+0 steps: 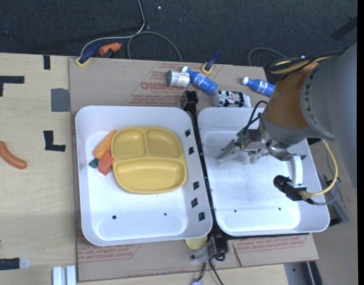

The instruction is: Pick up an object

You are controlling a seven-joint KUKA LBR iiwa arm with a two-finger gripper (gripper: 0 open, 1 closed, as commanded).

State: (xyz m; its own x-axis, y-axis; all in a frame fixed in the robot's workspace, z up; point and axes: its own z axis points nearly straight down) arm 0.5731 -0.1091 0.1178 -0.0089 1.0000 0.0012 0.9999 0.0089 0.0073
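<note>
A yellow divided plate [149, 159] lies in the left bin [140, 221]. Tucked against the plate's left side are an orange carrot-shaped toy [103, 144] and a small red piece [105, 165]. My gripper [240, 153] hangs low over the upper left part of the right bin [259, 206], pointing left toward the divider. It stands open with nothing between its fingers. The grey arm with its orange band [285, 103] comes in from the right above it.
Behind the bins lie two blue bottles [203, 81] [259, 86], a white can [178, 78] and a black-and-white box [232, 98]. A toy sausage [10, 154] rests on the bench far left. A black cable [297, 189] loops over the right bin's right side.
</note>
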